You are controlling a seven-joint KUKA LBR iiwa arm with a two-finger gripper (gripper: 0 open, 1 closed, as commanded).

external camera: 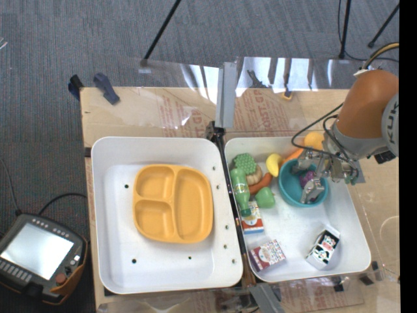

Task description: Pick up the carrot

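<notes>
The carrot [262,182] is a short orange piece with a green top. It lies in the right bin [296,240], between a green bumpy vegetable [244,163] and the teal bowl [291,189]. My gripper [313,189] hangs over the inside of the teal bowl, to the right of the carrot and apart from it. The bowl rim and the gripper's metal parts hide what is under the gripper. Nothing orange shows at the gripper's tip.
The left bin [117,175] holds a yellow divided plate [173,203]. In the right bin with the carrot are a yellow lemon [273,164], a green bottle [238,189], an orange piece [293,154] at the bowl's far rim, two small red cartons [267,255] and a black-and-white box [323,248].
</notes>
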